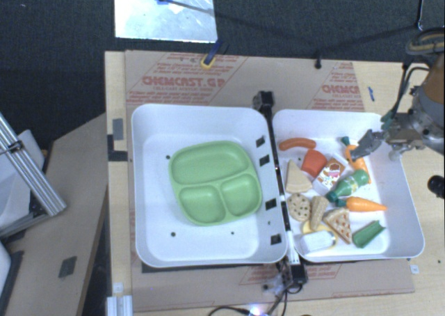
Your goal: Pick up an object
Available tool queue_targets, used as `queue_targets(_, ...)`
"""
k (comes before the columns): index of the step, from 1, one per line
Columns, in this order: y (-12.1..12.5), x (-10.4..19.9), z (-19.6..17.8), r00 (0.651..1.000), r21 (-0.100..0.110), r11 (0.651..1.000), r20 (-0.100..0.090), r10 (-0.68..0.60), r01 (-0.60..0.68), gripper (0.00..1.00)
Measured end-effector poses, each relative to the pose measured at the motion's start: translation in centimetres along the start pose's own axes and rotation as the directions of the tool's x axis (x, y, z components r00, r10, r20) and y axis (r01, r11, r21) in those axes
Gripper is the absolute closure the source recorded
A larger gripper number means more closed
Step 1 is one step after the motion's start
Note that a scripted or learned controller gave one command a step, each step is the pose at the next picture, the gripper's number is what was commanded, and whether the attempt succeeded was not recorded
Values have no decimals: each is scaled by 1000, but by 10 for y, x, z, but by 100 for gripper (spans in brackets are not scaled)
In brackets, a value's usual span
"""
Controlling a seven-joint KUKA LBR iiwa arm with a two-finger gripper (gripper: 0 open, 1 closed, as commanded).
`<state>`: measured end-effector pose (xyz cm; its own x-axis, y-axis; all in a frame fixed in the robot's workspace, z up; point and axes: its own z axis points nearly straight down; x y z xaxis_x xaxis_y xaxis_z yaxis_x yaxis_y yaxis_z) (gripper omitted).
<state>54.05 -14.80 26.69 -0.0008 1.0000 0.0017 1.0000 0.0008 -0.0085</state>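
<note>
Looking down at a slant, you see a bench (389, 85) covered with printed brown cardboard, bearing two shallow white bins side by side. The left bin (149, 189) holds a pale green divided plate (214, 181) with one wide section at the back and two smaller ones at the front; it lies near the bin's middle, apart from the walls.

The right bin (407, 227) holds a crowded heap of toy food. From the larger pieces to the smaller: a red sausage (296, 144) lies near the back left corner; a green bottle (350, 186) is tilted across the middle; an orange carrot (364, 204) lies just in front of it; a red-orange pepper-like piece (313, 162) sits beside a tan bread slice (297, 179); a pizza wedge (339, 223) and a green vegetable (368, 233) lie near the front; a chocolate chip cookie (300, 207) sits left of them. Many pieces touch or overlap, so anything in the middle is hemmed in by neighbours.

The arm reaches in from the right. Its gripper (367, 143) hangs over the back right part of the right bin, just above a small orange piece (357, 154). You cannot tell how the gripper's grasp stands, and nothing visibly sits in it
</note>
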Motion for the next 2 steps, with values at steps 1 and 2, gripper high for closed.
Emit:
queue_targets(1, 2, 0, -5, 1000, -10, 1000, 2, -3, 3, 0)
queue_targets(2, -3, 6, 53, 1000, -6, 1000, 1, -1, 1, 0)
